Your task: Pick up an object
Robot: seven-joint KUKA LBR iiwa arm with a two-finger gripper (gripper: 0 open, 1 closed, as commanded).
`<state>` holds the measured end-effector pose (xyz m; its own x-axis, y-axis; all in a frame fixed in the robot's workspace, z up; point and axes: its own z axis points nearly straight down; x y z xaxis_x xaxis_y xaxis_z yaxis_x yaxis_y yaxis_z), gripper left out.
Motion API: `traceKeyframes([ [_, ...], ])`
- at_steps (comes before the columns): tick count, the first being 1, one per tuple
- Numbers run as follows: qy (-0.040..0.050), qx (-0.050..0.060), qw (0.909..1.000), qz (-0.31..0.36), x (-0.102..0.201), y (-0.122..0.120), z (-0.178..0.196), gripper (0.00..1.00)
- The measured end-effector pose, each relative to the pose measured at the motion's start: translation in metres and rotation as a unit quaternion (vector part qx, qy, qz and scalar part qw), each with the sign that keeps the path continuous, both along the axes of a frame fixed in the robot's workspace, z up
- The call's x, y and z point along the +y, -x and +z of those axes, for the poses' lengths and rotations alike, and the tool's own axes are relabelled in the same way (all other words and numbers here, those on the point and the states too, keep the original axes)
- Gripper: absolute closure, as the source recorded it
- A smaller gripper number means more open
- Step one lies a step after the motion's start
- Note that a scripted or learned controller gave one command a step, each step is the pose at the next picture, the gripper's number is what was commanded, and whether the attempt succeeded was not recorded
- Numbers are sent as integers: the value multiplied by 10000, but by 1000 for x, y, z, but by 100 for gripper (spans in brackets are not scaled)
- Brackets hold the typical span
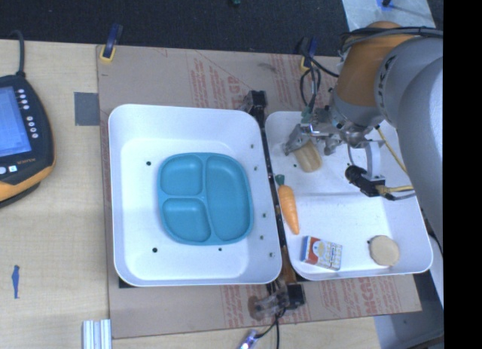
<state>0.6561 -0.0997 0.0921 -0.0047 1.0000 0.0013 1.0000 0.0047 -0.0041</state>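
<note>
Hovering over the far end of the right bin (407,261), gripper (307,144) reaching in off the grey arm (410,99) with the orange band. Right at the fingertips, a tan cylinder-ish thing (309,159), touching or very nearly. Fingers look set around its top, but honestly can't tell if actually clamped on it or just sitting against it, too small and cluttered with cables. Elsewhere in the right bin: carrot (288,208) lying along the left wall, pointing toward the near end; little printed box (322,252) at the near edge, just beyond the carrot tip; round tan disc (384,250) near the box, toward the near right corner. Left of the right bin, touching side by side, the left bin (128,189) with a blue divided plate (205,198) in the middle. Way off left of that, a black and orange pendant (19,140) on the bench.
</note>
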Motion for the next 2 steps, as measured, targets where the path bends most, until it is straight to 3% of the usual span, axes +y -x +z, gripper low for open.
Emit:
traceKeyframes([
  [2,0,6,10000,-5,6,0,0,0],
])
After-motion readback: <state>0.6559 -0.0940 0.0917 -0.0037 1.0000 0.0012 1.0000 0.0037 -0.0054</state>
